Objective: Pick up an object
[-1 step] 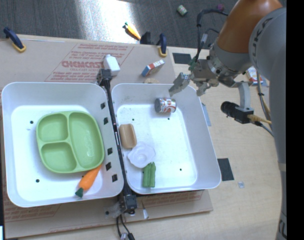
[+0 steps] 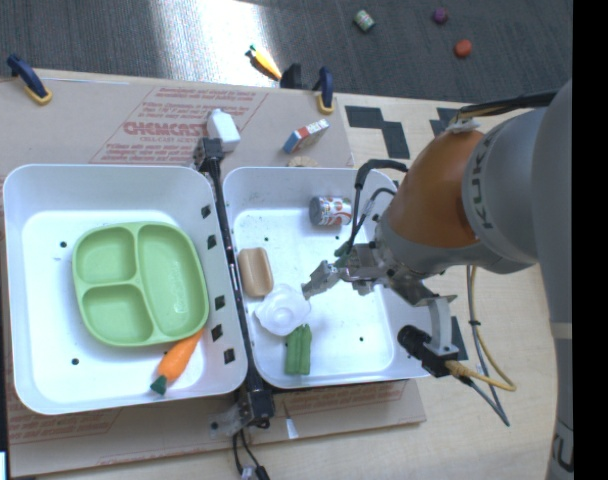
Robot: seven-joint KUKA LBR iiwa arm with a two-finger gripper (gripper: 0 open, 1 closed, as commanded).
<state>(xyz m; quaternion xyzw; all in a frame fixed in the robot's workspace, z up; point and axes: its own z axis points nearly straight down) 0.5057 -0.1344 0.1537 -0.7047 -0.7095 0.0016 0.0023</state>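
Observation:
The right bin (image 2: 329,373) holds a tan bread-like piece (image 2: 255,271) at its left wall. It also holds a small printed can (image 2: 330,210) near the back, a white translucent cup-like object (image 2: 281,312) and a green ridged piece (image 2: 298,349) toward the front. My gripper (image 2: 322,279) hangs over the middle of this bin, pointing left. Its tip is just right of and above the white object, and right of the bread piece. I see nothing held in it. The grey and orange arm (image 2: 444,203) covers the bin's right side.
The left bin (image 2: 34,218) holds a green divided plate (image 2: 139,282) and an orange carrot (image 2: 176,361) at its front right. Black clips line the divider (image 2: 222,258) between the bins. A small red, white and blue block (image 2: 304,136) lies on the cardboard behind the bins.

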